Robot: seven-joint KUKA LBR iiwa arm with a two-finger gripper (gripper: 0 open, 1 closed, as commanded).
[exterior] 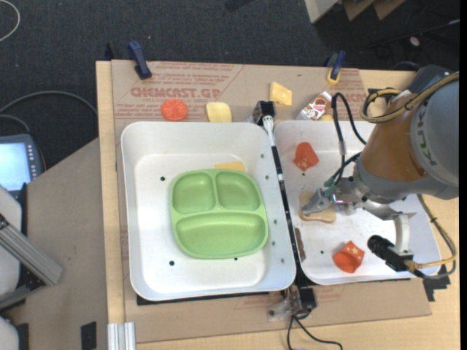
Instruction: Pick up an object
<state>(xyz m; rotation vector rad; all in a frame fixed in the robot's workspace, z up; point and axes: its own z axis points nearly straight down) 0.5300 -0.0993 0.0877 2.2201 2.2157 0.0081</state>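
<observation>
My gripper [315, 205] hangs low over the left middle of the right bin [430, 246]. Its tip is right at a flat tan piece [325, 216] lying on the bin floor, and I cannot tell whether it touches the piece. A red block [305, 156] sits farther back in the same bin. Another red block [349, 257] lies near the front. In the left bin [139, 195] rests a green divided plate [217, 214], with a thin yellow piece [230, 166] just behind it.
On the board behind the bins lie an orange disc [174, 109], a pale yellow lump [218, 111], a yellow block [281, 93] and a red-and-white packet [316, 108]. Blue clamps [139, 59] [335, 65] hold the board's far edge.
</observation>
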